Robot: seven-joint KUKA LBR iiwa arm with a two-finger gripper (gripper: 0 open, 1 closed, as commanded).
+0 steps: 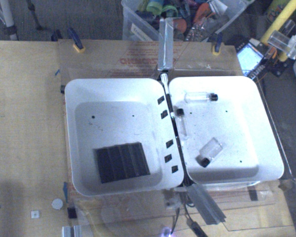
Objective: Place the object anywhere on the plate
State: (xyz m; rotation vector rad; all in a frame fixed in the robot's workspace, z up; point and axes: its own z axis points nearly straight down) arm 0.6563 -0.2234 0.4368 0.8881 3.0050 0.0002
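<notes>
Three small clear plastic vials with black caps lie in the right white bin (266,147): one at twelve o'clock (200,97), one at nine (179,122), one near six (208,151). They look light, stiff, slippery; grip mid-body. The dark ribbed square plate (122,162) sits in the left white bin (71,132).

The clear tub (187,9) of bright odds and ends beyond the bench is cut off by the picture's top edge, and its contents blur into a jumble too small to sort. Against the right bin's (271,167) inner wall, a clear vial (179,122) is so faint its outline hardly shows. Small bits (56,204) near the bench's front edge are too tiny to name.
</notes>
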